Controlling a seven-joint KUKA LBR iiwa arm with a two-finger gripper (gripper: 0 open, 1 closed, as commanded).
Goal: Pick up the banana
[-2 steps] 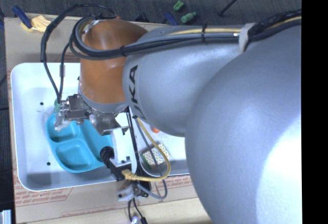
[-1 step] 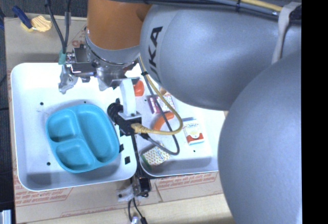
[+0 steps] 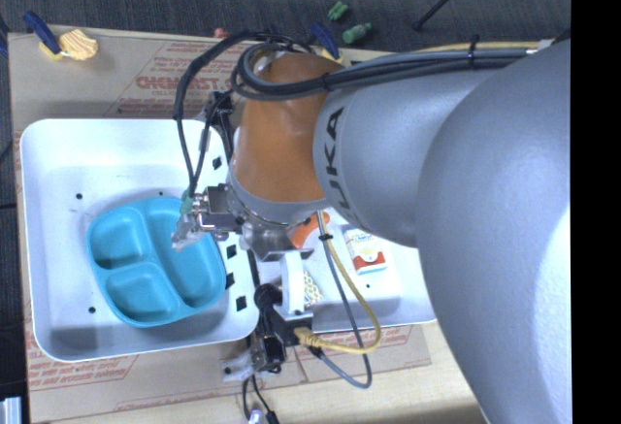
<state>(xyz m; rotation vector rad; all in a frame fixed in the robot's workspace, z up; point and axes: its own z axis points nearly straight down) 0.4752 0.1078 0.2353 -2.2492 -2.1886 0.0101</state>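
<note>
My gripper (image 3: pixel 191 221) hangs below the orange wrist band (image 3: pixel 277 146), over the right edge of a blue divided plate (image 3: pixel 146 262) in the left bin (image 3: pixel 58 160). The gripper's metal parts sit right above the plate's rim. The big grey arm (image 3: pixel 456 170) reaches in from the right and hides most of the right bin.
In the visible strip of the right bin (image 3: pixel 408 310) lie a small white and red box (image 3: pixel 367 257), an orange piece (image 3: pixel 303 233) and a patterned packet (image 3: pixel 307 288). Cables (image 3: pixel 340 340) dangle over the front edge. Small clutter lies on the floor behind the bench.
</note>
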